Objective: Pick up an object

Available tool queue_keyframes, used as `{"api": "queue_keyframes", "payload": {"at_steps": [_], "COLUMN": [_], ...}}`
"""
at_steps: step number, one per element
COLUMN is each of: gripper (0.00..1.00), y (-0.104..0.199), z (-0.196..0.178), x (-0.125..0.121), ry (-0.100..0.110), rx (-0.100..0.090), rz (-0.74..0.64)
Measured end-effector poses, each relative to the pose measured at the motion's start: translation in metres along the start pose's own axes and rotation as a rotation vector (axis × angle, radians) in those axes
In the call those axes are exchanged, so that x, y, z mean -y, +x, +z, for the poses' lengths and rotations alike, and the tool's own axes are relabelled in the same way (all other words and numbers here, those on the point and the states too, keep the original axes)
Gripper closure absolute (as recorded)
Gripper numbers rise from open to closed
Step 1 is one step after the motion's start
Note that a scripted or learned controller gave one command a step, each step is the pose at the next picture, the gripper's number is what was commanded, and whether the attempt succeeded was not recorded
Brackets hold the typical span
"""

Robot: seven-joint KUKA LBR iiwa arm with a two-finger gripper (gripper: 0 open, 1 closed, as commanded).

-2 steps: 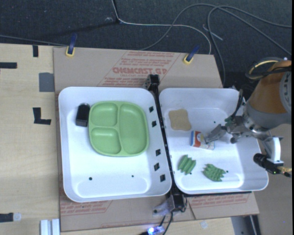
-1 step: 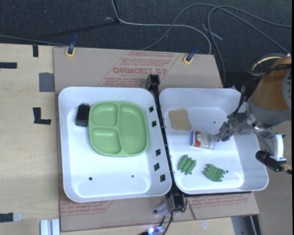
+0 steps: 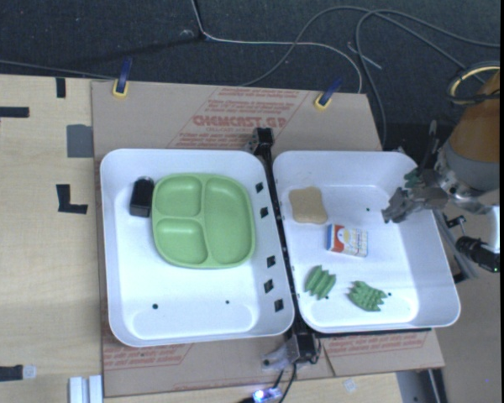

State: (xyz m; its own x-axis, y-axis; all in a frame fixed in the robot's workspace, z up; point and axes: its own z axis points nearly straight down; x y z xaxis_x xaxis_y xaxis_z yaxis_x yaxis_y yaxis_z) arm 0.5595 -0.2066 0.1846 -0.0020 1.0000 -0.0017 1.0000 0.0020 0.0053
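The nearest candidate, a small white, blue and orange carton point(image 3: 347, 240), lies flat mid-way across the right bin point(image 3: 420, 263). The gripper point(image 3: 401, 203) hangs above that bin's far right part, holding nothing; whether its fingers are parted I cannot tell. A good try would centre over the carton and descend straight. That bin has four items: carton, tan sponge point(image 3: 307, 206), two green pea pods point(image 3: 320, 282) point(image 3: 367, 295). The left bin point(image 3: 185, 313) has two: green divided plate point(image 3: 204, 221), black block point(image 3: 141, 196).
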Motion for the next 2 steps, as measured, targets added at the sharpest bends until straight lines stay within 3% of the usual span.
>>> {"api": "queue_keyframes", "payload": {"at_steps": [1, 2], "gripper": [1.0, 1.0], "y": [0.001, 0.002], "z": [-0.064, -0.082], "x": [-0.001, -0.002], "ry": [-0.001, 0.005], "rx": [0.001, -0.001], "rz": [0.0, 0.001]}}
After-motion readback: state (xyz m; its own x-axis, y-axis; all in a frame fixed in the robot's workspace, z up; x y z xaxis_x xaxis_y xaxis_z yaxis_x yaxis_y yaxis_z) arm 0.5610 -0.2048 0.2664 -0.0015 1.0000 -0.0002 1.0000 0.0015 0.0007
